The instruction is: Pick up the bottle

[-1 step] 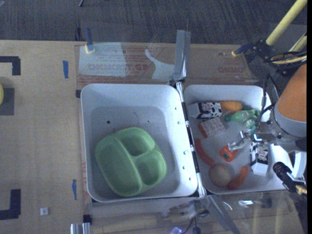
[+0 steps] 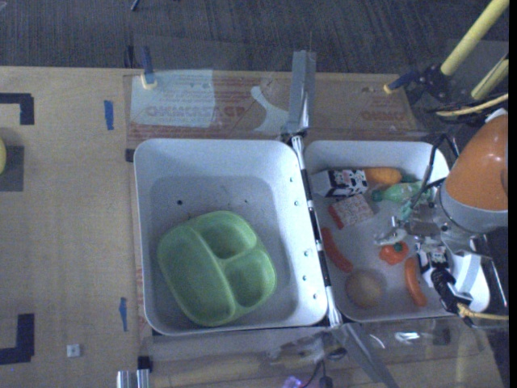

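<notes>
On the left we see the wooden bench [image 2: 65, 241], marked with strips of blue tape and black corner marks. Next comes the left bin [image 2: 149, 168], which holds a green divided plate [image 2: 216, 267] lying toward its near side.

Moving right past the divider, the right bin [image 2: 317, 156] is crowded. A red chili pepper [image 2: 336, 251] lies along its left side, with a black-and-white carton [image 2: 347, 182] and a small checked packet [image 2: 350, 211] further back. An orange carrot-like piece [image 2: 383, 175] sits at the far wall, and just beside it lies what we take to be the bottle [image 2: 397, 191], green and on its side, partly hidden by cables. Nearer, a brown round item [image 2: 364, 288] rests by the front wall, with a small tomato-like piece [image 2: 393, 254] and an orange sausage-shaped piece [image 2: 415, 283] to its right.

The gripper [image 2: 408, 229] hangs low over the right side of this bin, between the bottle and the tomato piece. We cannot tell how it is set or whether it has anything.

The risk, as we judge it, is clutter: the bottle lies against the carrot piece and close to the wall, so a descent could land on a neighbour or nudge the bottle so that it rolls away. A grip across its rounded body might also slip.
</notes>
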You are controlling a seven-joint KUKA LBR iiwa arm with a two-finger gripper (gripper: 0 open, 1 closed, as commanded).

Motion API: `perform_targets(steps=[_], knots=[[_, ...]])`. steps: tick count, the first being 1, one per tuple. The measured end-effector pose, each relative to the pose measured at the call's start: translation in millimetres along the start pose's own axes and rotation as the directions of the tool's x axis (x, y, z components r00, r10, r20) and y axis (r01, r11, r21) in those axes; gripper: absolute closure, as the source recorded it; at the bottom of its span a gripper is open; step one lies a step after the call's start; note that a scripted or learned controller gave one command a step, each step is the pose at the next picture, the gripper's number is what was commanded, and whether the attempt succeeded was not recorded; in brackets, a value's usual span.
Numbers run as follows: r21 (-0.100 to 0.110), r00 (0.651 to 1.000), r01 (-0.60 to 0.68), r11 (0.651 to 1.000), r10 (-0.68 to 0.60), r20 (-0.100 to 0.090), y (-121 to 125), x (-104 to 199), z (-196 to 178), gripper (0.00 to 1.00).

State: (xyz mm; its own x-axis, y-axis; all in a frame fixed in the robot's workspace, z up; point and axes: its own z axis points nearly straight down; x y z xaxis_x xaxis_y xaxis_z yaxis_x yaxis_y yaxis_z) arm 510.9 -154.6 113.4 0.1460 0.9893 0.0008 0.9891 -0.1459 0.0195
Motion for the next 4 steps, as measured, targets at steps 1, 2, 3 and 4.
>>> perform_targets(steps=[1,2,3,4], knots=[[0.002,1.0,-0.003,1.0,0.003,0.001,-0.5,-1.1,-8.0,1.0],[-0.018,1.0,0.024,1.0,-0.024,0.01,-27.4,32.1,14.3,1.0],[-0.01,0.966,0.258,0.966,-0.258,-0.012,-13.8,-34.7,14.6,1.0],[-0.011,0.864,0.503,0.864,-0.503,-0.029,-10.3,-48.4,15.3,1.0]])
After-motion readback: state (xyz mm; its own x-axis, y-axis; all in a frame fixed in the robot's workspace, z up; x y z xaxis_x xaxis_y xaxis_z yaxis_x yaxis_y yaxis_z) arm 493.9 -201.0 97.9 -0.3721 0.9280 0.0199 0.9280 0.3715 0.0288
